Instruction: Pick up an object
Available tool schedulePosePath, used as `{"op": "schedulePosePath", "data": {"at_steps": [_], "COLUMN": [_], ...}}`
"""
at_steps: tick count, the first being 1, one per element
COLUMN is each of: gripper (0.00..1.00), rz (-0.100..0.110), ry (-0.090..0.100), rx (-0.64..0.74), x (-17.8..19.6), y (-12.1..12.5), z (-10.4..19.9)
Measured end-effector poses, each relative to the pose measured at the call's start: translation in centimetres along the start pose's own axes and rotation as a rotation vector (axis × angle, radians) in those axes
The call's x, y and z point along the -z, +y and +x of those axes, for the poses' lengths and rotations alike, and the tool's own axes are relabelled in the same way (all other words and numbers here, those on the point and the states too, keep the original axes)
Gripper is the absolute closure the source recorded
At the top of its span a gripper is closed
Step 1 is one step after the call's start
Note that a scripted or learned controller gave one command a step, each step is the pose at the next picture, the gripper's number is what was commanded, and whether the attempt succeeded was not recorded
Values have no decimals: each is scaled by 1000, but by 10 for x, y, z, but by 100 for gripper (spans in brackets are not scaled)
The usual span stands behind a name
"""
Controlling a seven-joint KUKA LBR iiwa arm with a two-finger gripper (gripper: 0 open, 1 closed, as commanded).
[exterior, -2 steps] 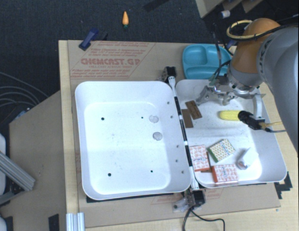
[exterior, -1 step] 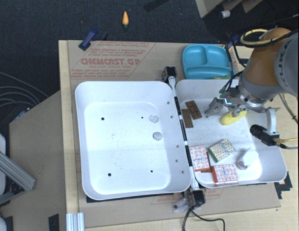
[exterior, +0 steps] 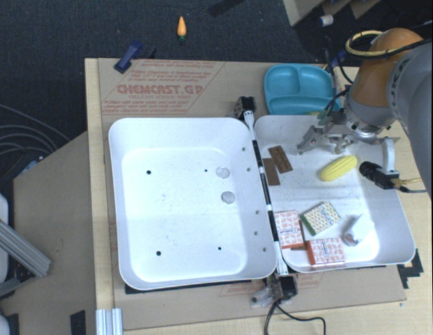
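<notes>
Printed boxes (exterior: pixel 326 252) show clearly; whether the gripper (exterior: pixel 322 144) is open, I cannot tell.

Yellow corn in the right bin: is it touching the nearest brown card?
Apart. The camera view shows bare white floor between the corn and the nearest brown card.

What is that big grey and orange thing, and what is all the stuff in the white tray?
That is a robot arm; the camera looks down from above the bench. At its end is a gripper, its pinching hand, hanging over the right bin. In that bin lie a yellow toy corn cob, two brown bars, three small printed boxes and a small grey thing. A blue divided plate sits behind the bin. The gripper carries nothing that I can see; its job is to pick one thing up.
</notes>
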State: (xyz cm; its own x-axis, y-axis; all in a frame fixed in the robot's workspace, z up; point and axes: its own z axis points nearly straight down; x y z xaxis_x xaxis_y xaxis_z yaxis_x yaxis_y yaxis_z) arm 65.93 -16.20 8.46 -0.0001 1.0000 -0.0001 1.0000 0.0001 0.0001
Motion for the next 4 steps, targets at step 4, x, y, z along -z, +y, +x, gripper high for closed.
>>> {"op": "schedulePosePath", "data": {"at_steps": [4], "gripper": [0], "rz": [-3], "ry": [-2], "rx": [-1], "x": [32], "y": [8], "z": [-53]}}
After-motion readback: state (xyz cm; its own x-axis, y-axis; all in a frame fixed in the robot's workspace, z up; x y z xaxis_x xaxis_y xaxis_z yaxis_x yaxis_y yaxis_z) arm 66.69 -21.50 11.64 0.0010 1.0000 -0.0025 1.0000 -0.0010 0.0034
